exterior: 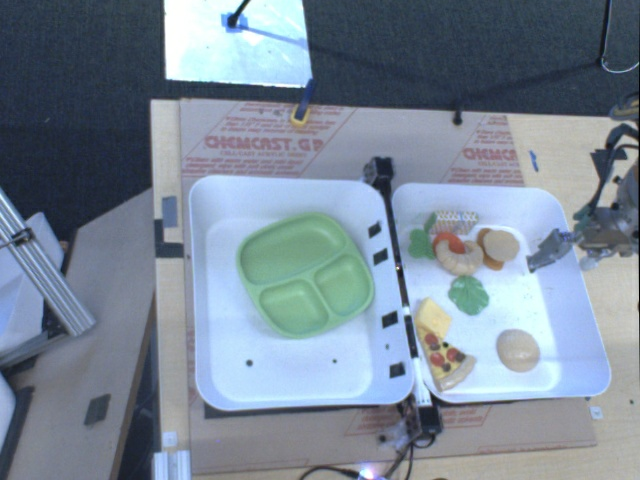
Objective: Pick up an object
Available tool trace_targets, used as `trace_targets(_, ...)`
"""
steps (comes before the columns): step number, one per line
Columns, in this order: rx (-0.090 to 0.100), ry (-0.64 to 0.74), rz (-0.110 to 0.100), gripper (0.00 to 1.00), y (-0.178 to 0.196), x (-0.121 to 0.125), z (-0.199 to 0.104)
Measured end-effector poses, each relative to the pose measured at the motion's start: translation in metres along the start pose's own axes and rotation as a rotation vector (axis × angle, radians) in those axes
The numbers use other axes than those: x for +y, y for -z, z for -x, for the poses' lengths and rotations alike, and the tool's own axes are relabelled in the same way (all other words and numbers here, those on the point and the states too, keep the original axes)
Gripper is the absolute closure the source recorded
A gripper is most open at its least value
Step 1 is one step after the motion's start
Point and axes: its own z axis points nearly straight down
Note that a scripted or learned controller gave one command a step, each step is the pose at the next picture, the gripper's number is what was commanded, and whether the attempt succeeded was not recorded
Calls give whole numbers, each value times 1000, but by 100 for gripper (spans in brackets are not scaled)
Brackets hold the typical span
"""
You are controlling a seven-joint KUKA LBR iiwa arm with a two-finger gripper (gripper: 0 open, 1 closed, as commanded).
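- Dark carpet surrounds a pale wooden desk (120, 258) bearing two shallow white bins.
- Toy foods lie in the right bin (570, 298): a beige round bun (518, 349), green leaf (467, 294), pizza slice (446, 355).
- At the right rim, the grey claw (549, 249) hovers; whether it is spread, I cannot tell. Nothing is lifted yet.
- A green divided plastic plate (304, 274) sits in the left bin (215, 298).
- Cardboard (265, 140) reads "CHEMCAST GP".

The arm reaches in at the view's right edge, its wrist low and roughly level. The gripper (552, 250) points leftward, a grey finger (546, 252) angled down, holding nothing visible.
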Motion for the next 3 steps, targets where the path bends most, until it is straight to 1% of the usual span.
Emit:
trace_targets(1, -3, 3, 10, 0, 6, 2, 0)
trace_targets(2, -1, 1, 6, 0, -56, -2, -2)
trace_targets(3, -1, 0, 5, 0, -118, -2, 1)
